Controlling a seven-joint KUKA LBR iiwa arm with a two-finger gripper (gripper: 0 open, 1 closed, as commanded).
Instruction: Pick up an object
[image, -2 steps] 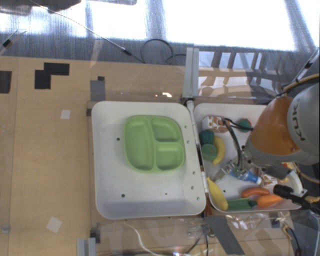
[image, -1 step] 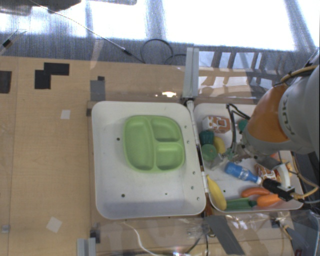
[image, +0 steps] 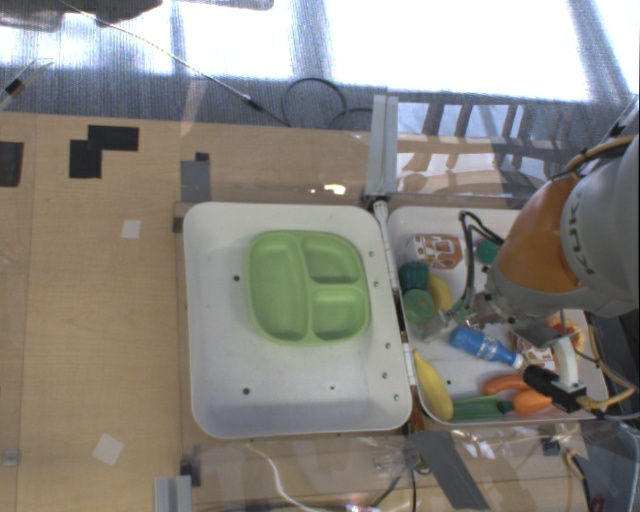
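Arm (image: 560, 240) bent over rt bin (image: 440, 225)

No legible text — anywhere

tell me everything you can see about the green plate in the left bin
The green plate is a light green divided tray, plastic by its look, with rounded corners and three compartments: one long on the left, two smaller on the right. It lies flat and upright in the left bin, toward its upper middle, slightly rotated. Nothing rests in it or touches it.
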